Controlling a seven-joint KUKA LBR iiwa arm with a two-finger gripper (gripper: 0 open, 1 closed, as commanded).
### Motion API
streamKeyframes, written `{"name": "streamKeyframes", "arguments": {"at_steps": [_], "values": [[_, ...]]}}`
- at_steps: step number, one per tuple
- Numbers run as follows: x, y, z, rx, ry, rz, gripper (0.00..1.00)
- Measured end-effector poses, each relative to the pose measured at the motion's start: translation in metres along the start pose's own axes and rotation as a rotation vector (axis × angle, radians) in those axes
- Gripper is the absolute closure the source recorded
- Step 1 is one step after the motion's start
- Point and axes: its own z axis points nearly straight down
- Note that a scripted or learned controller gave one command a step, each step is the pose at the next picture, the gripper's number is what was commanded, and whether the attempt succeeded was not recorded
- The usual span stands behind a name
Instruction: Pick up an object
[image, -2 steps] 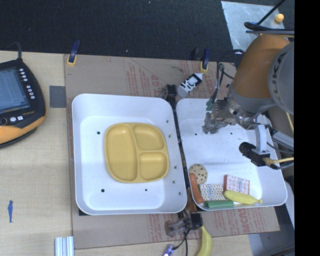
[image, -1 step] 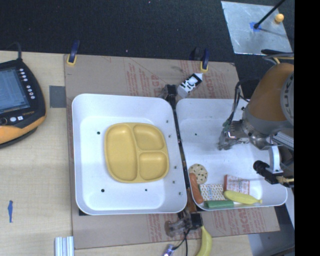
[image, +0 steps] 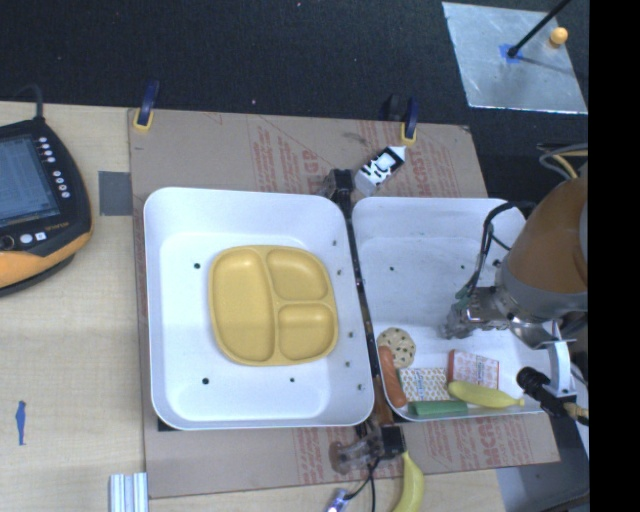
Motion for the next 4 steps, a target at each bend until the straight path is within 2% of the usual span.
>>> {"name": "streamKeyframes", "arguments": {"at_steps": [1, 2, 3, 4], "values": [[0.06, 0.045, -0.006, -0.001, -0.001, -0.002, 1.0], [0.116, 0.121, -0.102, -0.004, 0.0, 0.001, 1.0], [0.059, 0.073, -0.1, -0.001, 0.0, 0.004, 1.0], [0.061, 0.09, -0.061, 0.002, 0.001, -0.001, 1.0]]}}
